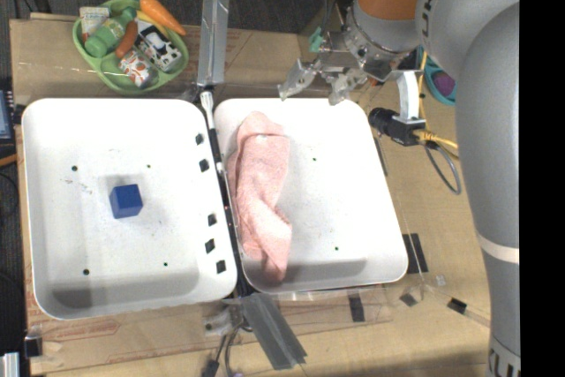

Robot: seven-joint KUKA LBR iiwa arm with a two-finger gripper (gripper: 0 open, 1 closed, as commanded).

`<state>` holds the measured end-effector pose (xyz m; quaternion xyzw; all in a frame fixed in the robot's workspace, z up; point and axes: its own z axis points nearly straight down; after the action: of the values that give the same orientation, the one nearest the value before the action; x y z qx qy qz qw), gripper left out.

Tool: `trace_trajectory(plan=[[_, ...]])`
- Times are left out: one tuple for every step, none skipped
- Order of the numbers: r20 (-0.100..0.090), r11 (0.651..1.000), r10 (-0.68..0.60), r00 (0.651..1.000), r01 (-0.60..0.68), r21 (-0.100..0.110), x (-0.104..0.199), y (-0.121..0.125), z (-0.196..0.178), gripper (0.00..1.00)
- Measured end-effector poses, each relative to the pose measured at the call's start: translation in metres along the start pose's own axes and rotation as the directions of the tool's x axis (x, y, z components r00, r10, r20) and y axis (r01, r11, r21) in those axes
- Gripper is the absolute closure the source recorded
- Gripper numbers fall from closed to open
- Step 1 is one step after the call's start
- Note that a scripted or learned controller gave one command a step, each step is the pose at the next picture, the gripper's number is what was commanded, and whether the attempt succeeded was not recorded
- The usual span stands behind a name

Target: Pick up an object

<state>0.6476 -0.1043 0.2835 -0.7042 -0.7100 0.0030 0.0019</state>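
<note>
**Counter stock: two white bins, arm at the far rim**

- Left bin (53,190) — shallow, white; holds one small blue cube (126,200), sitting a little toward 9 o'clock of the bin's centre, well apart from every wall.
- Right bin (353,190) — shallow, white; holds a crumpled pink cloth (262,190), laid lengthwise along the wall at 9 o'clock, running from near the 12 o'clock rim down to the 6 o'clock rim.
- Hand (316,84) — above the right bin's 12 o'clock rim, two fingers spread apart, nothing between them; well clear of the cloth and the cube.
- Arm (477,57) — grey with an orange band, entering from 3 o'clock.
- Green bowl (93,66) — on the counter (265,44) at 12 o'clock of the left bin; toy foods heaped inside, an orange carrot (161,11) on top at its 2 o'clock edge.
</note>
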Motion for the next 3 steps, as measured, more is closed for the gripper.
trace_trajectory(plan=[[0.000,0.995,-0.103,0.995,0.103,0.001,0.009,0.010,0.113,0.00],[0.000,0.963,-0.271,0.963,0.271,-0.005,0.001,0.011,0.193,0.00],[0.001,0.955,-0.298,0.955,0.298,-0.006,-0.003,0.011,0.193,0.00]])
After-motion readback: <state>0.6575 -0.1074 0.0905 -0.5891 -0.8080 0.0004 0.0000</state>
